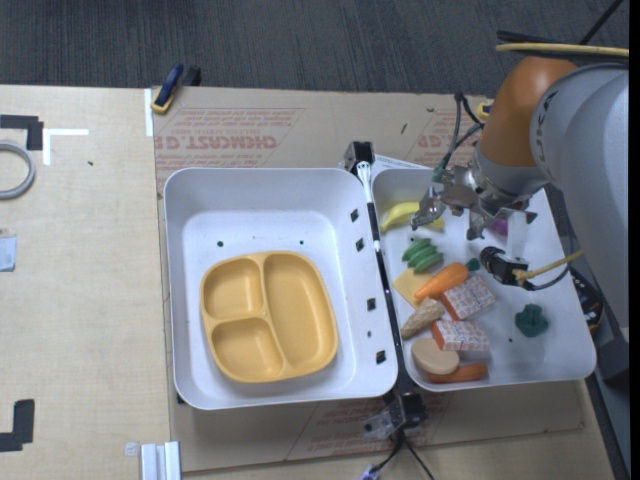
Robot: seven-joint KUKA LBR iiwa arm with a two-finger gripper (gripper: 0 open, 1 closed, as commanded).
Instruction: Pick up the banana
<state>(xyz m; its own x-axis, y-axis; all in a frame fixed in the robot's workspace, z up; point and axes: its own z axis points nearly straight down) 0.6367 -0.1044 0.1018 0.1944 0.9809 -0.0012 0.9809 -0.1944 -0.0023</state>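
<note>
Now my two-finger gripper (432, 211) hovers spread, holding nothing, just right of the small yellow plastic banana (398, 215).
It lies at the right-hand white bin's (560, 363) far-left corner (light, stiff, probably slippery); I'd pinch across its curved middle.

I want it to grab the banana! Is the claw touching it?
Cannot tell. In the camera view the gripper overlaps the banana's right end, hiding any contact.

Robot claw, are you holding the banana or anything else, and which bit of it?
Nothing yet. The gripper hangs over the right bin, beside the banana, with nothing between its fingers.
</note>
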